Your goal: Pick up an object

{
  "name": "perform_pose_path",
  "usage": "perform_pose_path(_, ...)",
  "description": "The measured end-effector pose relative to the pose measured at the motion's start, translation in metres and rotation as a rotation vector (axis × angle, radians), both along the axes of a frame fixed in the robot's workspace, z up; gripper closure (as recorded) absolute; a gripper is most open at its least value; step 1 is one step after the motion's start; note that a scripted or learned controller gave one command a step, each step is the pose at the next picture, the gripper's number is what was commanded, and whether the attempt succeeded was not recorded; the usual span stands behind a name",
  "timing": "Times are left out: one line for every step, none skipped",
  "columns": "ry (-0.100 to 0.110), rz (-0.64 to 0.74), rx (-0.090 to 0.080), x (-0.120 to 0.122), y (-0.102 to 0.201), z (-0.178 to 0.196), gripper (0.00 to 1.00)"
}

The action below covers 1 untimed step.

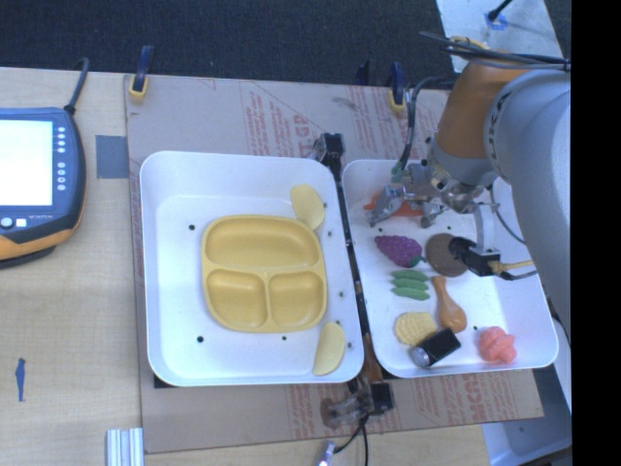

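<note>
Over the right bin (543, 349), the gripper (412, 202) hides its fingers' state; no readable lettering anywhere.

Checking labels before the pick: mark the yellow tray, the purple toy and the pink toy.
yellow tray (264, 241), camera view, on its large top compartment.
purple toy (399, 250), camera view, on its middle.
pink toy (496, 346), camera view, on its middle.

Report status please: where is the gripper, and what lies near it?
Gripper low over the right bin's far end, grip state unclear. Purple toy just below it, untouched. Green pods, drumstick crowd nearby.
</note>
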<state>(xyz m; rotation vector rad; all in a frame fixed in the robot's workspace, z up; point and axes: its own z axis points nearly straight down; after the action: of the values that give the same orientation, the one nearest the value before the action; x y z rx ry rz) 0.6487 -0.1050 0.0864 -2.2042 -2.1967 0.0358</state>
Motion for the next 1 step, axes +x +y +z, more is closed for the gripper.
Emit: perform_pose_path(0.000, 0.001, 0.000, 0.0001, 0.0006, 0.0001, 0.00)
